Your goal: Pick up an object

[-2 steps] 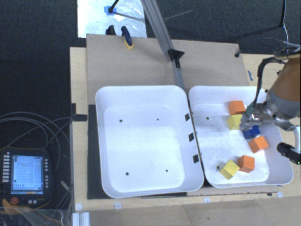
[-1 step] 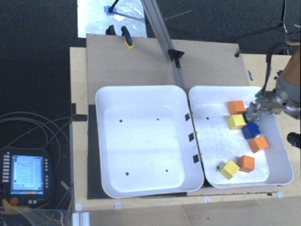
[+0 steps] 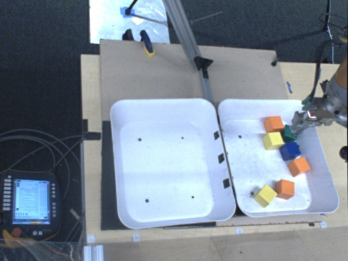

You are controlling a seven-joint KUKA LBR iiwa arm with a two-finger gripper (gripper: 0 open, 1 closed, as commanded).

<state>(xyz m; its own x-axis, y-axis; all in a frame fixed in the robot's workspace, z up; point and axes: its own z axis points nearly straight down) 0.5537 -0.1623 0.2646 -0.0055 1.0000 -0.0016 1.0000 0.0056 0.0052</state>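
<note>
From above, the pincer reaches into the right bin, down on a green block wedged between the orange block, yellow block and blue block; whether it grips, I cannot tell.

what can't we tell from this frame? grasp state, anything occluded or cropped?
- Gripper, camera view: blurred and small; grasp state unreadable.
- Green block: the gripper covers much of it, so contact is unclear.
- Arm: cut off by the right edge of the view.
- Small dark item by the yellow block in the right bin: too small to identify.
</note>
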